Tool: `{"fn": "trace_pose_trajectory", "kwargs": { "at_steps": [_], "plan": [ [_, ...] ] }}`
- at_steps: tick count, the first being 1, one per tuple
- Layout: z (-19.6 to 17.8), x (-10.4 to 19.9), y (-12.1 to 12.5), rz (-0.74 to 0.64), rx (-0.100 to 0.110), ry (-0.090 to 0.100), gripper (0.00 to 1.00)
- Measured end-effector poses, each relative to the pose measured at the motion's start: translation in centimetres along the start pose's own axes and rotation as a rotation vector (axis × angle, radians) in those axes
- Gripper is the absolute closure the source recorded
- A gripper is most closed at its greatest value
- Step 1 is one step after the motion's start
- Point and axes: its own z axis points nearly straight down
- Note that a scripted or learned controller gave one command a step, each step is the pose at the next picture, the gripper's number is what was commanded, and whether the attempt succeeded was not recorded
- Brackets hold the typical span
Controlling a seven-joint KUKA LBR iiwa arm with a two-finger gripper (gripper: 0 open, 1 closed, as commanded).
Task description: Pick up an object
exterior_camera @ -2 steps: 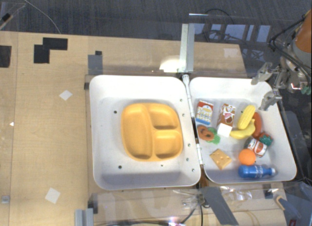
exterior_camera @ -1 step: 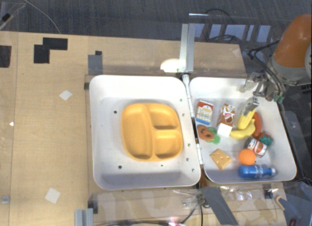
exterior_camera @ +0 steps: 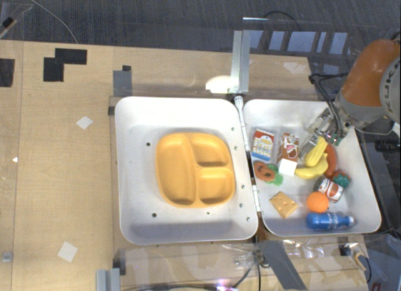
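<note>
The surface (exterior_camera: 56, 177) is seen from above, a pale wooden top with black patches near its far left corner. Two white bins are set side by side on it, touching along one edge. The left bin (exterior_camera: 135, 158) is the larger in view, and a yellow tray (exterior_camera: 193, 169) with three compartments is laid at its middle.

The right bin (exterior_camera: 369, 211) is crowded with small things. The arm (exterior_camera: 369, 83) (grey, with an orange band) is brought in over the bin's far right corner, and the hand (exterior_camera: 324, 132) is lowered at a slant into the bin near its far edge. How far the hand is open cannot be told, and nothing is plainly seen held in it.

Just below the hand a corn cob (exterior_camera: 316, 152) is laid, with a banana (exterior_camera: 313, 170) touching it on the near side. A blue bottle (exterior_camera: 329, 222) is laid along the near edge. A red carton (exterior_camera: 263, 145) and a second packet (exterior_camera: 289, 147) are placed toward the bin's left edge. A red can (exterior_camera: 330, 189) is tipped beside an orange (exterior_camera: 317, 202). A cracker (exterior_camera: 283, 204) is laid near the middle of the near edge, and a white cube (exterior_camera: 287, 167) beside a small pretzel (exterior_camera: 267, 172).
</note>
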Motion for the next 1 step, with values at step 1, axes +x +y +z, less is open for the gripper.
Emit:
{"fn": "trace_pose_trajectory", "kwargs": {
  "at_steps": [1],
  "plan": [
    [-0.10,7.48,1.90,0.120,-0.002,0.003,0.00]
  ]
}}
